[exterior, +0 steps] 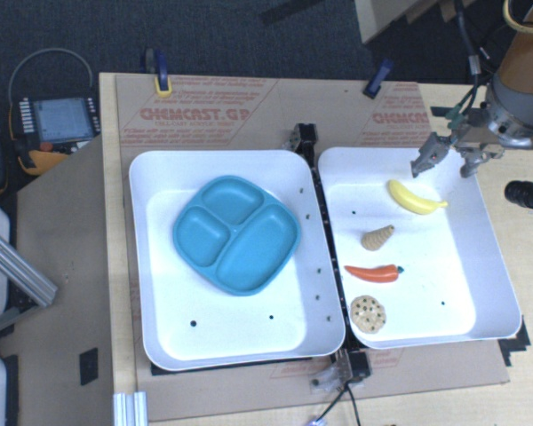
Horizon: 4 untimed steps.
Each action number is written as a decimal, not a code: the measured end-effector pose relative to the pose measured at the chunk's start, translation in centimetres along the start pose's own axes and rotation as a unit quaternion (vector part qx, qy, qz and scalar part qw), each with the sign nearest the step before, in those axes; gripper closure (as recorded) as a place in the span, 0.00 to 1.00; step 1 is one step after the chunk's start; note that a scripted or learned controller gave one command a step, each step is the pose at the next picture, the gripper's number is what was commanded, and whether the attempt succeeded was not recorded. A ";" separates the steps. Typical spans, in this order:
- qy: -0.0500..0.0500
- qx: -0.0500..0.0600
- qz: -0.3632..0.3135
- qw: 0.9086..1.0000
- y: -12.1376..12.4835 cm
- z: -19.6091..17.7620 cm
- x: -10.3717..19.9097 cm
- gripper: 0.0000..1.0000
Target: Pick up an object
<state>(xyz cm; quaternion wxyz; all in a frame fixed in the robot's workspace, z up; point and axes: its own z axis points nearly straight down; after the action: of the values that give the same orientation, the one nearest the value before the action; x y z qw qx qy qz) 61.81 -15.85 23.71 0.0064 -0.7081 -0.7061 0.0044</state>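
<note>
The gripper (pixel 448 160) is hovering with jaws spread wide (holding nothing), just above the banana (pixel 415 198) lying in the right bin (pixel 480 264).

Glossy plastic blue plate (pixel 237 234); smooth white bins (pixel 160 238); matt cardboard (pixel 249 105).

We see the right white bin (pixel 457 278) directly under the fingers (pixel 425 161), its far rim just beyond them. The left white bin (pixel 160 313) lies beside it, well to the fingers' left, and holds a blue divided plate (pixel 237 233) tilted across its middle. Both bins rest on a brown printed cardboard sheet (pixel 249 105). A blue clamp (pixel 377 78) grips the sheet's far edge, near the fingers and beyond them. A yellow-and-blue clamp (pixel 163 74) sits much further left. Farthest from the fingers, we make out a handheld screen unit (pixel 60 118) ringed by a black cable.
</note>
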 end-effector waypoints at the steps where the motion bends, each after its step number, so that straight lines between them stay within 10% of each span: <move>1: -0.001 -0.007 -0.002 1.000 0.2 -0.8 0.1 0.00; 4: 0.000 -0.004 -0.001 1.000 -0.6 15.0 0.0 0.00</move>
<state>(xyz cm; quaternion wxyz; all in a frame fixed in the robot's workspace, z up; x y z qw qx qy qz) 61.01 -15.79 8.71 0.0034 -0.7071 -0.7071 0.0019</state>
